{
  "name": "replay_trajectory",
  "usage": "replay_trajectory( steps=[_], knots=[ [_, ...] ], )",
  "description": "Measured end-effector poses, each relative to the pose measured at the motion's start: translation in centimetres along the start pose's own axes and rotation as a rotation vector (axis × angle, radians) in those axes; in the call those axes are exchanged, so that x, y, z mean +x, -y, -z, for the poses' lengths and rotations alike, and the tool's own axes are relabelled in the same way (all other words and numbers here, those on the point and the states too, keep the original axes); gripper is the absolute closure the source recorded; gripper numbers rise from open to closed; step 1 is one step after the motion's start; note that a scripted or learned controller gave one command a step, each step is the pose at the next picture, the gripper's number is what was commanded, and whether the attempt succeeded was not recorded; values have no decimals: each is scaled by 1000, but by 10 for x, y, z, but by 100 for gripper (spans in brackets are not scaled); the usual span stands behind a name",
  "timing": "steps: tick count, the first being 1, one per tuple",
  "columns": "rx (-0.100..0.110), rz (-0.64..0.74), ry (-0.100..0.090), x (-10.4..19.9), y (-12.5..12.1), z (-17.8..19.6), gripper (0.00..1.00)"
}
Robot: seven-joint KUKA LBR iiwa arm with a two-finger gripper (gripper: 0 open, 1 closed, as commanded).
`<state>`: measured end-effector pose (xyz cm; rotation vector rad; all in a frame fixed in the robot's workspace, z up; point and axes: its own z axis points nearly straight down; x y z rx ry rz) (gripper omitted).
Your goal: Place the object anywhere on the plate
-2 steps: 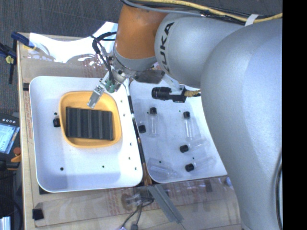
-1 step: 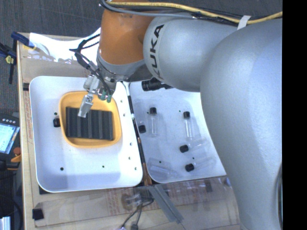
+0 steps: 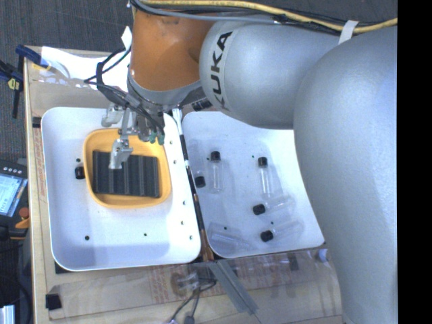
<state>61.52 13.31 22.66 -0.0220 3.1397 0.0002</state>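
Yellow plate (image 3: 96, 189) with dark ribbed insert, left bin (image 3: 61, 235); gripper (image 3: 123, 152) above its far edge, jaw state and any held object: cannot tell. Clear vials (image 3: 264, 177), right bin (image 3: 297, 231). Step judged placement; next, release over plate.

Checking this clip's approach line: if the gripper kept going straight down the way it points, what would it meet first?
Most likely the dark ridged insert on the yellow plate in the left bin; the gripper hangs over its upper edge, though height is unclear.
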Motion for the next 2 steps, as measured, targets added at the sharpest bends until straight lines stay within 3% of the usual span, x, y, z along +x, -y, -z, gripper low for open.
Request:
replay_trajectory(
  steps=[1,2],
  knots=[
    [0,47,-2,-19,16,-30,0],
    [1,-68,-4,-2,17,-36,0]
  ],
)
